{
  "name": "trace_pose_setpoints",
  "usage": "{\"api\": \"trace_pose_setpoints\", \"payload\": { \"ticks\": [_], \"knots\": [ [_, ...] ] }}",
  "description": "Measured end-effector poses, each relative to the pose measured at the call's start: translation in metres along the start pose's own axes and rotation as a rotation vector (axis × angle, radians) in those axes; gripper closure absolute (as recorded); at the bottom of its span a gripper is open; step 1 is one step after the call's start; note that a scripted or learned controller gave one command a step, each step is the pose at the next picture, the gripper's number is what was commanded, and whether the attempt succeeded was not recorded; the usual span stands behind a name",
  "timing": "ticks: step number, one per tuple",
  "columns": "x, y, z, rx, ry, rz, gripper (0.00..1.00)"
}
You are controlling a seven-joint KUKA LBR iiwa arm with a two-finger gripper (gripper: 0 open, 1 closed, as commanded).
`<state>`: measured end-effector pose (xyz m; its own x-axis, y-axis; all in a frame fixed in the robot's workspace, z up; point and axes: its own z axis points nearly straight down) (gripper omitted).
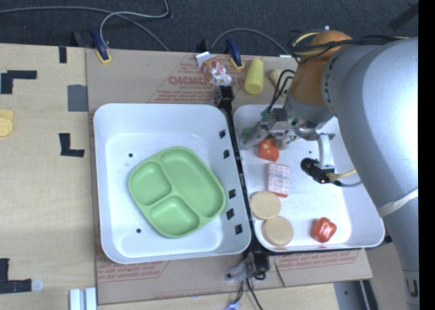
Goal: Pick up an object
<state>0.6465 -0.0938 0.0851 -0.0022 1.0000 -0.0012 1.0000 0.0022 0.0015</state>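
Claw [268, 133] low at right bin's [360, 234] 11 o'clock corner, over small red object [268, 150], likely lining up; grip state: can't tell.

Robot lab — taped bench [41, 166], cables [129, 20]

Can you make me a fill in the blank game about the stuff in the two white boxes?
The green tray has ___ sections.
It lies in the ___ bin.
The two tan discs lie in the ___ bin.
The gripper is above a small ___ block.

Missing words: three, left, right, red
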Motion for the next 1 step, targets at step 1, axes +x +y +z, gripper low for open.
{"api": "trace_pose_setpoints", "payload": {
  "ticks": [1],
  "knots": [
    [-0.0005,0.0000,-0.0103,0.001,-0.002,-0.001,1.00]
  ]
}}
